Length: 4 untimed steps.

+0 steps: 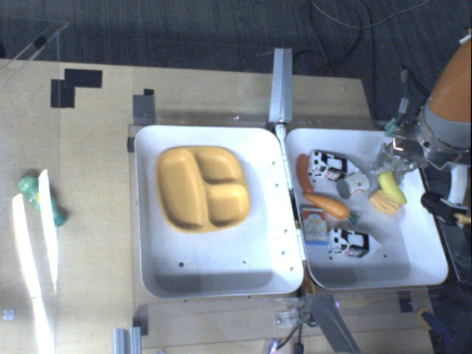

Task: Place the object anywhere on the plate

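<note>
A yellow plate (pixel 200 186) with three compartments lies in the left bin (pixel 169 271). The right bin (pixel 413 264) holds several toy items: a red sausage (pixel 302 172), an orange carrot (pixel 327 205), two black-and-white cartons (pixel 325 166) (pixel 348 243), a small grey and white cup (pixel 352 187), a flat packet (pixel 314 227) and a yellow corn cob (pixel 389 191). My gripper (pixel 395 162) is over the right bin's far right part, just above the corn cob. The plate has nothing on it.
A metal divider post (pixel 282 87) stands between the bins at the back. A green-tipped tool (pixel 40 198) lies on the bench at far left. Cables (pixel 354 13) run across the dark floor behind the bench.
</note>
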Available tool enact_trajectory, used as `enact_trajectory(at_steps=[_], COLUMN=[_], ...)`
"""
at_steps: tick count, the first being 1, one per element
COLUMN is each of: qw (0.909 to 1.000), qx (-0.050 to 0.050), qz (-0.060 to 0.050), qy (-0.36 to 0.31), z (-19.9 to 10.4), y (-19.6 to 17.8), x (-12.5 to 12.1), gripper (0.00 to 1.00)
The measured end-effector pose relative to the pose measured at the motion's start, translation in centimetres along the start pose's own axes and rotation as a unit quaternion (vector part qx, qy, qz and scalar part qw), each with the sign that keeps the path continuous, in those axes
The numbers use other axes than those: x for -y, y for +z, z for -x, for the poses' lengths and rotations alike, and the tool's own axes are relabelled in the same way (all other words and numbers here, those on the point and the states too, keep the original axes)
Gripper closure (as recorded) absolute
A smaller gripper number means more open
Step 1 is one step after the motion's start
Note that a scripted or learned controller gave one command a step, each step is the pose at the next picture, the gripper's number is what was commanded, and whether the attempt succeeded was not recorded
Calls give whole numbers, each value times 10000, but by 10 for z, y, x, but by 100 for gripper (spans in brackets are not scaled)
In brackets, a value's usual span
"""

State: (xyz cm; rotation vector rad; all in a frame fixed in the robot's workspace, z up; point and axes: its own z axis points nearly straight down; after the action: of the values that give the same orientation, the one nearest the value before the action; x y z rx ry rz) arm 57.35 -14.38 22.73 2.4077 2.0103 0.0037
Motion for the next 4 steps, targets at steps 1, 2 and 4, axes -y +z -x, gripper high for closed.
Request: enact_trajectory(at_steps=[1,2,4], qw=[9930,9702,9749], qx=[-13,-15,-17], qz=[-4,2,-2], qy=[-1183,-2422,-2228], z=[-86,-144,-164], y=[18,35,38], x=[23,-2,85], gripper=[100,100,100])
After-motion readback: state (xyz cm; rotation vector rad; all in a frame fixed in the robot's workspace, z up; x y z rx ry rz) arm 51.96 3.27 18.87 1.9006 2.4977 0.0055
